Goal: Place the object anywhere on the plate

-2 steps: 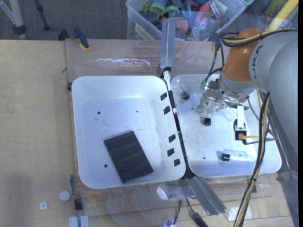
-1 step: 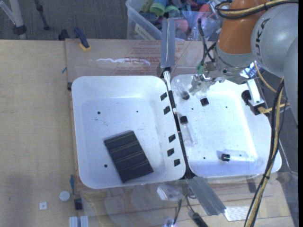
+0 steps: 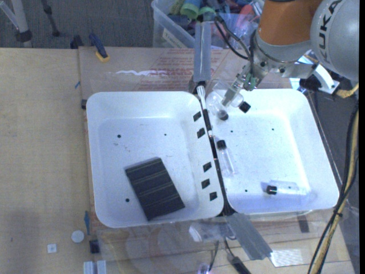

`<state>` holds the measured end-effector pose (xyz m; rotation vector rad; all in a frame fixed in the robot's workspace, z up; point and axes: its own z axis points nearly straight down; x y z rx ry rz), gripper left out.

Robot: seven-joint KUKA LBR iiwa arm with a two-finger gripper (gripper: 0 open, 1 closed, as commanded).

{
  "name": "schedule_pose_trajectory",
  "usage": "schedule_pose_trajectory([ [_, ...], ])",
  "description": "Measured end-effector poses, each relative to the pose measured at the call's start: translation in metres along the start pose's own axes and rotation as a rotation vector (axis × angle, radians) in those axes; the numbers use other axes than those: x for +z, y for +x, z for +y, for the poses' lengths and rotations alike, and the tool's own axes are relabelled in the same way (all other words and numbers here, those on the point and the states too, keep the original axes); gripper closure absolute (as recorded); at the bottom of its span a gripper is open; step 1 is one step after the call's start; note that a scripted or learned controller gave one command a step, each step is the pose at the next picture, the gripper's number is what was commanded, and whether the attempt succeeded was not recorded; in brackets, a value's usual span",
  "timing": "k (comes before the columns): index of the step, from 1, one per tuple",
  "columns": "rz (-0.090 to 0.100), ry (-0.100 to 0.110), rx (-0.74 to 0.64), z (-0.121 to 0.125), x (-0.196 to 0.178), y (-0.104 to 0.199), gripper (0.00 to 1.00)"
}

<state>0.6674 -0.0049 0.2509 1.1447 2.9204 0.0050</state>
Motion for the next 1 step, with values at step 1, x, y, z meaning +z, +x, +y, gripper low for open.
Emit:
schedule_pose_trajectory([
  [1,0.000,0.000,-0.141,0.0351,-0.0827,0.0443,1.00],
])
